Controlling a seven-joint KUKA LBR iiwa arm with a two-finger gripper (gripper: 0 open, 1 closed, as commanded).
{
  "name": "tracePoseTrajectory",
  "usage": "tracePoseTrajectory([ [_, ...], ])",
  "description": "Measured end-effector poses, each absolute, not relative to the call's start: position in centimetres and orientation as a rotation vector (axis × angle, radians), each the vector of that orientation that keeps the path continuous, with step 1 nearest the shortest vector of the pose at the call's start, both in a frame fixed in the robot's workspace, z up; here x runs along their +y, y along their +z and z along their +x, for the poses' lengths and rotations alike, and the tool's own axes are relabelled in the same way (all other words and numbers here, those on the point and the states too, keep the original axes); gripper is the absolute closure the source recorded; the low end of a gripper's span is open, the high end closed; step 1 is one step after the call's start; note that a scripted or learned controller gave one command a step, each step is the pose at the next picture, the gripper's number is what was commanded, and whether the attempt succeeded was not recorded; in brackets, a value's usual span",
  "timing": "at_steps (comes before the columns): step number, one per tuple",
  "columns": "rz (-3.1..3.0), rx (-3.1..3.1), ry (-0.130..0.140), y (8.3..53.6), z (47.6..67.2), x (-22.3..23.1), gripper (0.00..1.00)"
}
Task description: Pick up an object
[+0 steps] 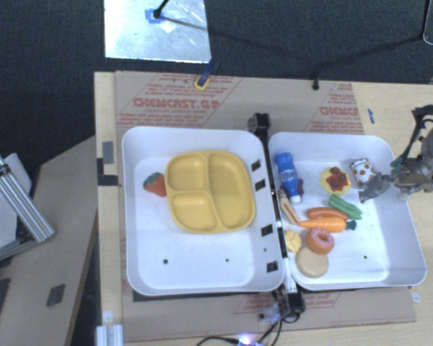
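The right bin [408,254] holds several toy foods: a blue bottle [288,175], a yellow and red pizza piece [335,180], a small white toy [360,169], a green pickle [344,207], an orange carrot [323,224], a donut [320,241] and a tan cookie [312,263]. My gripper [373,187] reaches in from the right, low over the bin's upper right part. It is just right of and below the white toy, close to the pickle's end. I see nothing held in it.
The left bin [141,262] contains a yellow divided plate [209,192] and a red strawberry [155,184] at its left. A black divider [270,193] runs between the bins. Bare white floor lies in the right bin's lower right.
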State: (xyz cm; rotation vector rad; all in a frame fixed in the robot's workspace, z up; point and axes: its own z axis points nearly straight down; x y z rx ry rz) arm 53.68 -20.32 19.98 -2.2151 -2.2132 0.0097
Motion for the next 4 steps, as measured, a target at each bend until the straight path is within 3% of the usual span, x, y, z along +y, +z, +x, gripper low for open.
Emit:
tracePoseTrajectory([
  [1, -2.219, -2.226, -0.001, 20.7, 54.0, -20.3, 0.0],
  [4, -2.22, -2.224, -0.001, 8.4, 53.1, -19.3, 0.0],
])
